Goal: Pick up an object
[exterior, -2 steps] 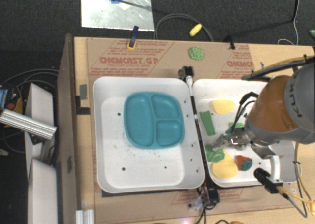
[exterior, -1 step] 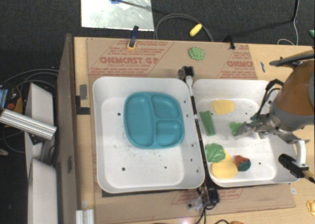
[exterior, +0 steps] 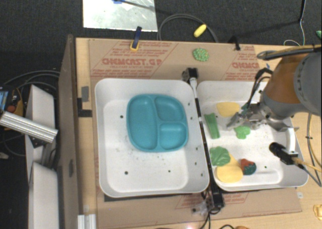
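Camera view | gripper low in right bin, directly over small green piece, likely lining up a grab | finger opening and hold: cannot tell

Small green object is lying in the right bin, just beside the claw, near a yellow piece

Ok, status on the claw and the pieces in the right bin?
Claw low in right bin. Directly over small green piece, grasp unconfirmed. Yellow piece and green stick close by.
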